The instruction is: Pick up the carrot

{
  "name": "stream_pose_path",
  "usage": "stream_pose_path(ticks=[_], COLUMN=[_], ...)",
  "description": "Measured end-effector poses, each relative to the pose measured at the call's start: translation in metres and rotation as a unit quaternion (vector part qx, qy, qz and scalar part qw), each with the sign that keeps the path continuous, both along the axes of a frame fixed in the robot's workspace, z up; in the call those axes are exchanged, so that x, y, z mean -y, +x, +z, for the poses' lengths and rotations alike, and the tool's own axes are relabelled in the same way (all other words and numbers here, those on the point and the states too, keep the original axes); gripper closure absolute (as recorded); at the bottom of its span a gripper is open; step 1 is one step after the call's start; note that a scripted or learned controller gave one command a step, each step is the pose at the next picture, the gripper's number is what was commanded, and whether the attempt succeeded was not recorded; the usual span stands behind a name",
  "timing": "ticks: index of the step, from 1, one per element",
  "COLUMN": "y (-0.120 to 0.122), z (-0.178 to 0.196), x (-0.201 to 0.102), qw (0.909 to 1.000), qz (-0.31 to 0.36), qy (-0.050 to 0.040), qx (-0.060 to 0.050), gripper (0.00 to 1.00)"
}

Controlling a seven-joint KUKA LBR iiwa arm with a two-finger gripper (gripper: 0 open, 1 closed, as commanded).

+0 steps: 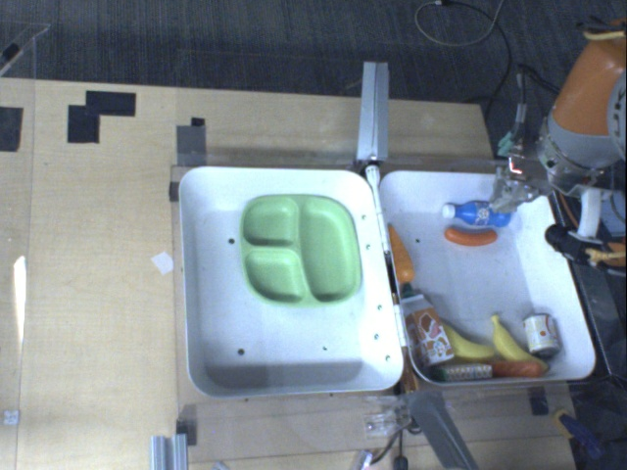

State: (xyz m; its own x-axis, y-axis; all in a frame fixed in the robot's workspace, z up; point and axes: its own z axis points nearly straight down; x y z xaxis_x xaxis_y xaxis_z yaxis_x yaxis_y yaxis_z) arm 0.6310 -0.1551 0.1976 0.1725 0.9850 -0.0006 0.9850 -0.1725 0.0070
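The left bin [196, 292] held a green divided tray [299, 248]. In the right bin [549, 292], the carrot [400, 256] lay along the left wall, bananas [485, 343] and a can [540, 334] near the front. The gripper [506, 192] hovered over a blue bottle [477, 213]; its grip couldn't be told.

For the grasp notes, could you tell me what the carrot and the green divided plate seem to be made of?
Carrot: probably moulded plastic toy food; uniform orange, smooth look, though it lies partly against the bin wall. Green divided plate: likely matte plastic; even pale green, soft rounded compartment ridges, no sharp glare.
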Motion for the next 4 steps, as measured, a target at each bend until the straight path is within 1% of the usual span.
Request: stream_pose_path(ticks=[1,2,3,4], y=[0.04,0.04,0.04,0.042], z=[0.017,-0.004,0.023,0.036], x=[0.035,0.042,0.048,0.046], qw=[1.0,0.9974,0.9829,0.9823], qz=[0.005,0.072,0.184,0.187], qy=[-0.0004,-0.0007,-0.0019,-0.0041], qx=[0.0,0.0,0.0,0.004], gripper=[1.0,1.0,1.0,1.0])
